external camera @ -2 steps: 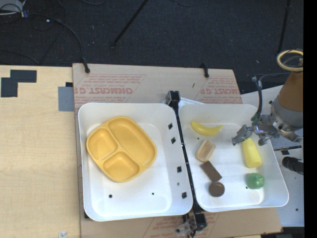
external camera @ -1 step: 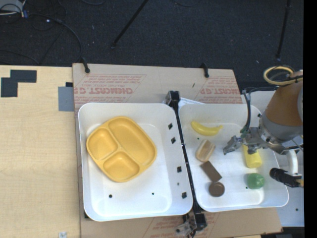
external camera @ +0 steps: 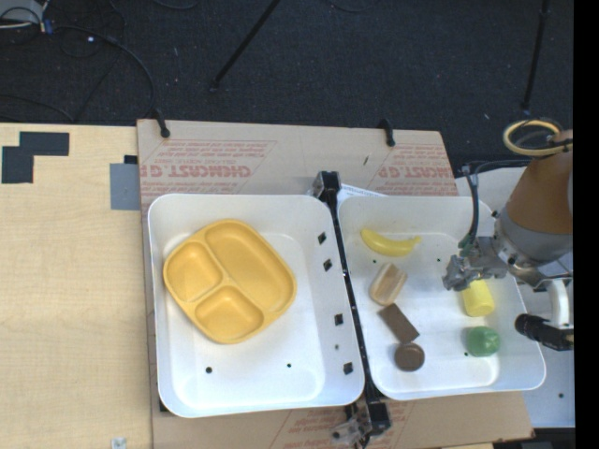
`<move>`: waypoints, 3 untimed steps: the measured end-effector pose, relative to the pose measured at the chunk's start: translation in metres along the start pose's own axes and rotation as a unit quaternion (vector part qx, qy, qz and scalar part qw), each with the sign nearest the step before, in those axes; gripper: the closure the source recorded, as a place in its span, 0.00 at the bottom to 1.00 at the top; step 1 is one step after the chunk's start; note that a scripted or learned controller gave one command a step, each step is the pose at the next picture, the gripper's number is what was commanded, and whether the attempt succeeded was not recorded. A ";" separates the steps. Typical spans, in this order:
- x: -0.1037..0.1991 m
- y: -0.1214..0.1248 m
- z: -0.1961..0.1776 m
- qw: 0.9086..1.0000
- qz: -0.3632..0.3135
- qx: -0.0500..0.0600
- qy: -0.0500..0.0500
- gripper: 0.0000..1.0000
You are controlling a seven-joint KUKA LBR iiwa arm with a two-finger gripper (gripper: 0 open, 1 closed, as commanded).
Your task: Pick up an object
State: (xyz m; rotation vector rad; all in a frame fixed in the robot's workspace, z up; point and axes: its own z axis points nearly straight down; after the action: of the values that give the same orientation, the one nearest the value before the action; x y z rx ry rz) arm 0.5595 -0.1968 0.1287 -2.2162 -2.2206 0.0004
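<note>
my end effector (external camera: 465, 271): low in the right bin (external camera: 440, 382), around 3 o'clock; fingers too blurry, can't tell if they're apart or together
yellow block (external camera: 478, 298): just below it at 5 o'clock, top edge tucked under my wrist
green ball (external camera: 482, 341): 6 o'clock from the block
banana (external camera: 389, 242): 9 o'clock from me, in plain sight

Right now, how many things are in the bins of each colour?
Yellow: 3, the divided plate, banana and yellow block
Brown: 2, the brown bar and brown disc
Tan: 1, the tan piece
Green: 1, the green lump
Total: 7
</note>
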 end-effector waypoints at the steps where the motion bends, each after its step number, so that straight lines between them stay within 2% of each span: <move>1: -0.004 -0.002 -0.063 1.000 0.000 -0.003 -0.002 1.00; 2: -0.004 -0.002 -0.096 1.000 0.000 -0.002 -0.002 1.00; 3: 0.054 -0.010 -0.105 1.000 -0.002 0.000 0.000 1.00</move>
State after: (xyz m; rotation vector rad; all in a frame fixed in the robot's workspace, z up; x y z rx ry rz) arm 0.5497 -0.1434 0.2341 -2.2122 -2.2246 -0.0008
